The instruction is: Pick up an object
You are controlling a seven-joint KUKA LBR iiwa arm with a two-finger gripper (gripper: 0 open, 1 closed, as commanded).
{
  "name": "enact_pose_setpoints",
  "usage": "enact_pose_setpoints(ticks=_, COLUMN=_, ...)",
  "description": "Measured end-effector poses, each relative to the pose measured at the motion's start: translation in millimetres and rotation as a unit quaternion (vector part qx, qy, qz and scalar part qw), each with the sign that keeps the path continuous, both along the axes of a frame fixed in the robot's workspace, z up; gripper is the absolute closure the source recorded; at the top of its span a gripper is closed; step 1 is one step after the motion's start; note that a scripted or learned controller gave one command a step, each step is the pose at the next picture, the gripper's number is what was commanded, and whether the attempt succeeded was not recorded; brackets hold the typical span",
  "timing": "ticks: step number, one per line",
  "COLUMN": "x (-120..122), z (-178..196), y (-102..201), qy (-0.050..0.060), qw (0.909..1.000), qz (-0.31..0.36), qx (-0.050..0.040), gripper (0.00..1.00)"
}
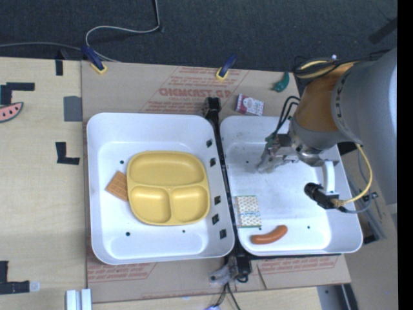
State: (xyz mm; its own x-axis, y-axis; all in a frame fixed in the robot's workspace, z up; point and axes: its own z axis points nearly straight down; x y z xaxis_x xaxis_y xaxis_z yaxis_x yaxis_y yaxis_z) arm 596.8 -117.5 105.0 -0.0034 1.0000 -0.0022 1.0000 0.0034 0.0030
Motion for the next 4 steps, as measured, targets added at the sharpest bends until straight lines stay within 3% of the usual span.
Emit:
enact_pose_setpoints(ticks=1, x=-0.1, z=-0.1, y=0.0, qy=0.0, qw=1.0, qz=0.0, qx=0.0, gripper=0.0)
enact_pose_setpoints(ticks=2, x=0.0, z=9.1, y=1.0, qy=0.001, qw=1.0, qz=0.001, qx=0.0007, gripper=1.0)
enact_pose_setpoints(ticks=3, x=-0.1, z=9.0, y=1.0, qy=0.001, qw=1.0, qz=0.001, qx=0.0007, gripper=0.0)
enact_pose_setpoints(ticks=4, x=0.1, z=18.2, y=2.0, qy=0.001, qw=1.0, qz=0.001, qx=0.0016, gripper=1.0)
